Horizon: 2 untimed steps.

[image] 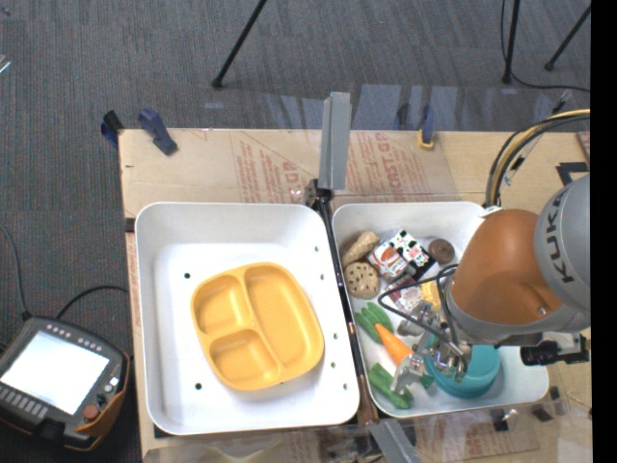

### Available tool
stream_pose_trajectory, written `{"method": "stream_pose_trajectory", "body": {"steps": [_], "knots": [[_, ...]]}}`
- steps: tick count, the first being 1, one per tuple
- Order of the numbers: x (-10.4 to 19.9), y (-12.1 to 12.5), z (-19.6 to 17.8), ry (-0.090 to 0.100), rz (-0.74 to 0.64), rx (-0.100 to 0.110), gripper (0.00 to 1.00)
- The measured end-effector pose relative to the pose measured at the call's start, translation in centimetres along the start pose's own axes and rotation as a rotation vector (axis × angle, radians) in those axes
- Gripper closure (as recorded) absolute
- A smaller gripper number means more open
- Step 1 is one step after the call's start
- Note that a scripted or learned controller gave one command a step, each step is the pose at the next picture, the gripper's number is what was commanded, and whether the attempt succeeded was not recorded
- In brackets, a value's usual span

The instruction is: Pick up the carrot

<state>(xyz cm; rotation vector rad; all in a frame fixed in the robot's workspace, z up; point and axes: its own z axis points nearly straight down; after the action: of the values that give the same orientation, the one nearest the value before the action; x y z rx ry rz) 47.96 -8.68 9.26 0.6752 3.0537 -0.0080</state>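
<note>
A small orange carrot (390, 343) is lying in the right-hand white bin (525, 386), toward that bin's lower left part. It is resting at a slant among toy foods, with a green vegetable piece (370, 319) just beside its upper left and another green piece (388, 387) near the bin's front edge below it. Nothing is lifting it: the carrot is sitting on the bin floor, so the pick-up is not yet done.

Just to the carrot's right, the gripper (416, 369) is hanging low inside the same bin. Its metal fingers appear to be standing a little apart with nothing between them, though the tangle of cable and metal there is making this hard to read. One finger is looking very close to the carrot's lower end; whether it is touching cannot be told. Closing on the carrot and raising it are both, in my judgement, left to do.

Above the gripper, the arm's orange band (501, 268) and grey wrist are covering much of the right bin's right side. A teal cup (472, 372) is sitting partly under the arm, just right of the gripper. Further up the bin, a round cookie (362, 279), a small printed box (400, 255) and a brown round piece (442, 251) are lying together.

The left-hand white bin (164, 258) is holding a yellow divided plate (256, 326), well apart from the carrot.
</note>
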Motion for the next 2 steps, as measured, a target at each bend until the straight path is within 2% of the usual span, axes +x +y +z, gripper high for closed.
{"method": "stream_pose_trajectory", "body": {"steps": [1, 2], "knots": [[0.26, 0.07, 0.12, 0.01, 0.563, 0.0, 0.0], [0.33, 0.35, -0.87, 0.018, 0.558, -0.003, 1.0]]}}
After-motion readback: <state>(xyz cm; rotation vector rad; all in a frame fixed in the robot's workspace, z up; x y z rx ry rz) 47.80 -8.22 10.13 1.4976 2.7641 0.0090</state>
